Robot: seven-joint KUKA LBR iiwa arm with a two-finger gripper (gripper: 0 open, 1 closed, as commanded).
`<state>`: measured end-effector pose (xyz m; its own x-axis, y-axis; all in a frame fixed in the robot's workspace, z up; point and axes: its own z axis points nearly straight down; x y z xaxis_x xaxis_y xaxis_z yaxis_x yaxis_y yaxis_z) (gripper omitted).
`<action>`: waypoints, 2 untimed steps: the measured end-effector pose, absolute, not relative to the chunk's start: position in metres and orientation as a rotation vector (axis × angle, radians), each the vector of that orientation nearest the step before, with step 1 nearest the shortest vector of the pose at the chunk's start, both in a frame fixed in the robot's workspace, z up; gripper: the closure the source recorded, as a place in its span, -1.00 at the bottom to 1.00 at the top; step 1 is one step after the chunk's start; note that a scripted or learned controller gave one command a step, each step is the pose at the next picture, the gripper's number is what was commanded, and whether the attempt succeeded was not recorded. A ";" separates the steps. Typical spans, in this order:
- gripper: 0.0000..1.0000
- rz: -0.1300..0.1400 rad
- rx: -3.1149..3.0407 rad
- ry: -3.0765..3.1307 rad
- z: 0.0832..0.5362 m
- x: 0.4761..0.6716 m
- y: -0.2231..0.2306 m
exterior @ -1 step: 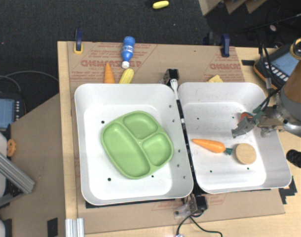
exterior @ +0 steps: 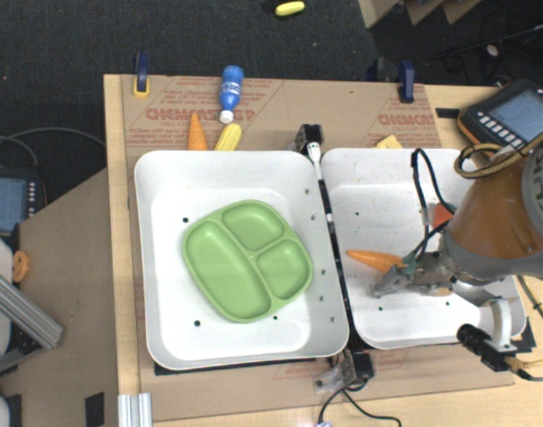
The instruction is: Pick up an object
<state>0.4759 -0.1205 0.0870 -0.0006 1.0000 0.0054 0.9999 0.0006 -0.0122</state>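
Note:
An orange toy carrot (exterior: 373, 259) lies in the right bin (exterior: 378, 323), pointing left toward the divider. My gripper (exterior: 384, 285) is low in that bin, just below and right of the carrot, its dark fingers reaching left from the grey and orange wrist. Nothing visible sits between the fingers. The green three-compartment plate (exterior: 246, 260) rests in the middle of the left bin (exterior: 165, 203).
Behind the bins on the cardboard lie a blue and white bottle (exterior: 230, 92), an orange carrot (exterior: 196, 132) and a yellow corn piece (exterior: 229, 136). A yellow piece (exterior: 389, 142) sits behind the right bin. Black cables (exterior: 423, 185) loop over the right bin. A handheld pendant (exterior: 512, 118) sits far right.

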 end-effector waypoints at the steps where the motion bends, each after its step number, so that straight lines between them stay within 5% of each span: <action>1: -1.00 -0.004 -2.219 -2.229 0.084 0.524 -0.089; 2: -1.00 -0.002 -2.223 -2.225 0.085 0.555 -0.101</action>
<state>0.5554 -0.1010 0.0847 -0.0009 1.0000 -0.0018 1.0000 0.0009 0.0039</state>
